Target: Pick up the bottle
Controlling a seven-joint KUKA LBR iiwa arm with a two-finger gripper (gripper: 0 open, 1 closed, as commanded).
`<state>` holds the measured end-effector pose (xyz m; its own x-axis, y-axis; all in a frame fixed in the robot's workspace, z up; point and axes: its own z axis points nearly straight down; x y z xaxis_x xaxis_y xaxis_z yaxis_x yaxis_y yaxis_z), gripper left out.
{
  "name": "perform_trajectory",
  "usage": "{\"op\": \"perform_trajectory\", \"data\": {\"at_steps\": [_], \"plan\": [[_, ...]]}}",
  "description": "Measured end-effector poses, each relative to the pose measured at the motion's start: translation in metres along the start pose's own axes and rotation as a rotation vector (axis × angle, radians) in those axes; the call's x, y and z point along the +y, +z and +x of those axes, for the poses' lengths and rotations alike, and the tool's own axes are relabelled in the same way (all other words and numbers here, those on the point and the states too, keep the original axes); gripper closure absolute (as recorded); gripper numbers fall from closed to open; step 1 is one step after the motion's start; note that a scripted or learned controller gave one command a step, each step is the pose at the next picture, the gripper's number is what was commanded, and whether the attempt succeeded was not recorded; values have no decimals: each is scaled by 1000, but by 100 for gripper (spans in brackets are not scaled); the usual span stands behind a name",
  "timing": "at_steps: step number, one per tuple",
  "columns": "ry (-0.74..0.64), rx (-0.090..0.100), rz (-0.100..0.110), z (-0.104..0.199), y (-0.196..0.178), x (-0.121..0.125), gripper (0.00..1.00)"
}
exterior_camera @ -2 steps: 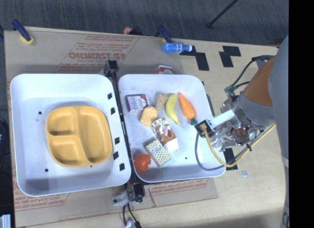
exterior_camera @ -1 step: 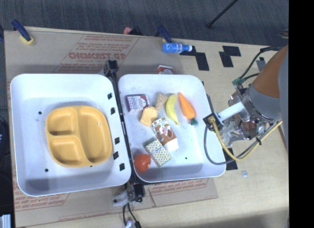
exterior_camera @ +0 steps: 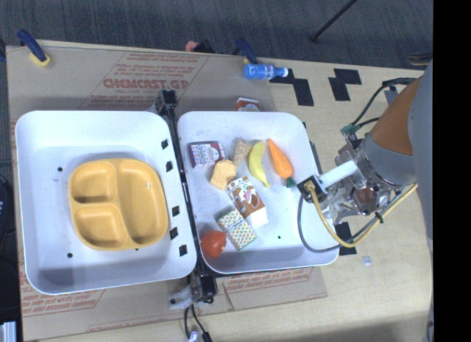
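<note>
1. red print reading "chemcast gp" runs across the brown cardboard sheet [exterior_camera: 147, 79] that lies under both bins on the pale desk [exterior_camera: 383, 289]; smaller red lettering on the sheet's lower edge is too small to read.
2. the small blue plastic bottle [exterior_camera: 263, 72] lies on its side on the desk, above the top edge of the right white bin [exterior_camera: 313, 248] and outside both bins, just beside a blue clamp [exterior_camera: 246, 50].
3. the grey arm's end effector [exterior_camera: 346, 201] hangs over the right bin's right rim, well apart from the bottle; whether it is apart or together cannot be told, and nothing is seen in it.
4. the right bin holds a dark red packet [exterior_camera: 205, 153], a tan biscuit-like piece [exterior_camera: 223, 174], a yellow banana [exterior_camera: 257, 163], an orange carrot [exterior_camera: 280, 159], two printed cartons [exterior_camera: 246, 201] with unreadable labels, and a red tomato [exterior_camera: 213, 243].
5. the left white bin [exterior_camera: 37, 186] carries a yellow divided plastic plate [exterior_camera: 118, 202].
6. yellow and black cables [exterior_camera: 324, 223] loop from the wrist across the right bin's corner.
</note>
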<state>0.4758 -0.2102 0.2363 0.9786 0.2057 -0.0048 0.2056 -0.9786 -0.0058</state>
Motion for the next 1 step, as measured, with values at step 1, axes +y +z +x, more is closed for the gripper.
{"op": "perform_trajectory", "data": {"at_steps": [1], "plan": [[-1,2,-2,0,-79,0,100]]}}
